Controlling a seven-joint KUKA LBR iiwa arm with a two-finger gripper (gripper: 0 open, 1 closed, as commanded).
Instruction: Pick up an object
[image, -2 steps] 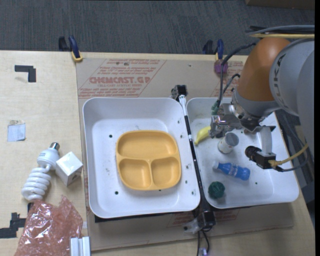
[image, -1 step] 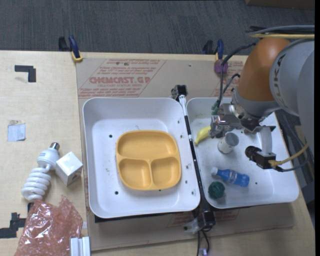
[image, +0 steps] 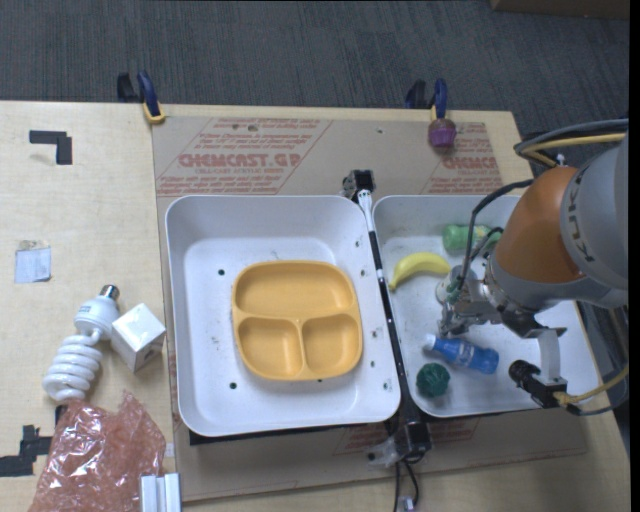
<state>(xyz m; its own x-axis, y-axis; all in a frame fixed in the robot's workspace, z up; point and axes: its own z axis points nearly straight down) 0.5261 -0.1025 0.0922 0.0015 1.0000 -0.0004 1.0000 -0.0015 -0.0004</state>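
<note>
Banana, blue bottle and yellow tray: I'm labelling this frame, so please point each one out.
banana (image: 420, 266), camera view, middle of its curved body.
blue bottle (image: 470, 356), camera view, middle of its blue body.
yellow tray (image: 297, 320), camera view, the ridge between its compartments.

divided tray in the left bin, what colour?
Yellow-orange divided tray, plain, no pattern; seen in the camera view.

From my feed, both white bins (image: 200, 300) look like smooth, slightly glossy plastic. The yellow divided tray (image: 297, 318) reads as matt plastic. The blue bottle (image: 466, 354) shines like clear plastic, the banana (image: 418, 267) looks waxy-smooth, and the green ball (image: 433, 379) seems rough-textured. The bench top (image: 80, 220) appears to be pale matt wood, and the pink wrapper (image: 100, 455) is crinkled film.
</note>
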